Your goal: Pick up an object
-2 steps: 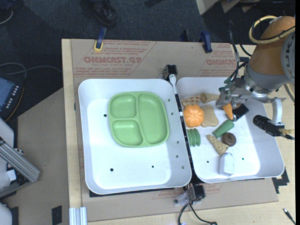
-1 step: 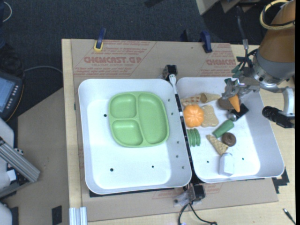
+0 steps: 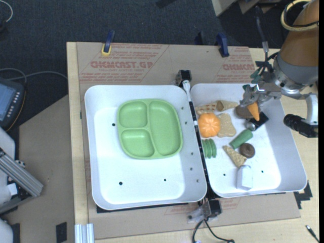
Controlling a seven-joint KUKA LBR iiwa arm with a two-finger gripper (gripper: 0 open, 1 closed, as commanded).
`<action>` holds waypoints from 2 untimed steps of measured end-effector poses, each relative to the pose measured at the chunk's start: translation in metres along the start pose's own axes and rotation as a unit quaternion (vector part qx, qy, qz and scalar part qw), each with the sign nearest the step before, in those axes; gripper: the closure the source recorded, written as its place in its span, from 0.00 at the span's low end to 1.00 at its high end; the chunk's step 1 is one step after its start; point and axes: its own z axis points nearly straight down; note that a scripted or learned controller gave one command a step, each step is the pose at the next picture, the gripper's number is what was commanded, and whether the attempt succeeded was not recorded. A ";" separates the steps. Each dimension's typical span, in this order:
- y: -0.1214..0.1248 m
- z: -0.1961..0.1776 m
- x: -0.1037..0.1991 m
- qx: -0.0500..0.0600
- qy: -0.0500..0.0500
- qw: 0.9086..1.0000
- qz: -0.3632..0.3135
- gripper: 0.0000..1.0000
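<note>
The grey arm with an orange band (image 3: 301, 39) runs off the right and top edges. Its two-finger gripper (image 3: 251, 103) overlaps a small orange wedge-shaped piece (image 3: 254, 112); whether it grips anything cannot be told.

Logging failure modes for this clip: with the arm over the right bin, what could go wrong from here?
1. The tool hovers by an orange wedge piece lying against a brown piece; a grasp may catch both or neither.
2. The items are packed closely: the orange fruit touches a tan cracker, so a nudge could shift its neighbours.
3. The wedge sits near the right bin far wall, leaving little finger room.
</note>
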 end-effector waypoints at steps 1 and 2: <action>0.015 0.005 0.047 0.000 0.000 1.000 -0.002 1.00; 0.018 0.014 0.103 0.003 0.002 1.000 -0.002 1.00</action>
